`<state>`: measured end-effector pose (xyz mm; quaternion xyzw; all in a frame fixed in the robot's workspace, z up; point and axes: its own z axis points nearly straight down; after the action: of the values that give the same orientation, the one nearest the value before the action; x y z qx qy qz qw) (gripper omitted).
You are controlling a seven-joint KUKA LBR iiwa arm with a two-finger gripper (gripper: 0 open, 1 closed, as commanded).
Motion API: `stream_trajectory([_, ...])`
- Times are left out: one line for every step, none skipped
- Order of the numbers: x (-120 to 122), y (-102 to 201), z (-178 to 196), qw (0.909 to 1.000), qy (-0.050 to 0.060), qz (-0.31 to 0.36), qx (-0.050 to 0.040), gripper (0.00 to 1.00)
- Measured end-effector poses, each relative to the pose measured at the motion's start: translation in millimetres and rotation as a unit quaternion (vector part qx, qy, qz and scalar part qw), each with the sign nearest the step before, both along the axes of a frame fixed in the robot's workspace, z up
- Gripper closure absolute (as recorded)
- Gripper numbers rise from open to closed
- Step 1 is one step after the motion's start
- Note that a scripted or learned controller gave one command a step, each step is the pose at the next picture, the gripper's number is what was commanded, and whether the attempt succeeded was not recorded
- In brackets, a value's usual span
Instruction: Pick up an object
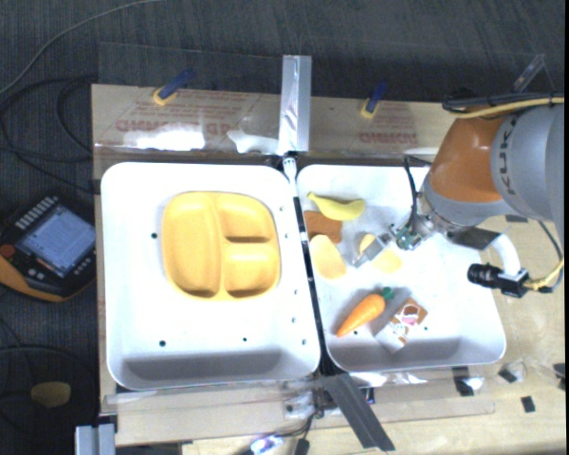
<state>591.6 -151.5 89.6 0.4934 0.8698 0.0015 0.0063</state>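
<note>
The right bin [455, 335] holds several toy foods. A yellow banana [338, 206] lies at its far left, with a brown piece [319, 226] just below it. A pale yellow slice [327, 257] rests near the divider. An orange carrot [360, 313] with a green top lies toward the front, and a small printed box [405, 321] sits to its right. My gripper [377, 246] reaches down into the middle of this bin, right at two small yellow pieces [388, 262]. The grey arm with its orange band [465, 173] comes in from the right.
The left bin [133, 339] holds a yellow divided plate [221, 244]. A metal divider [303, 254] separates the bins. A black cable end [498, 277] hangs over the right bin's right side. A handheld controller [43, 246] lies off the bench at left.
</note>
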Motion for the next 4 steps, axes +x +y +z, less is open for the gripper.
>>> stream_trajectory([47,-20,-1,0.9905,0.003,0.138,-0.0019,0.00])
stream_trajectory([-9,40,0,0.9991,0.001,0.042,0.0010,0.00])
stream_trajectory([-77,7,22,0.9991,0.006,-0.043,0.0022,0.00])
stream_trajectory([-104,34,0,0.9939,-0.001,-0.110,0.0003,0.00])
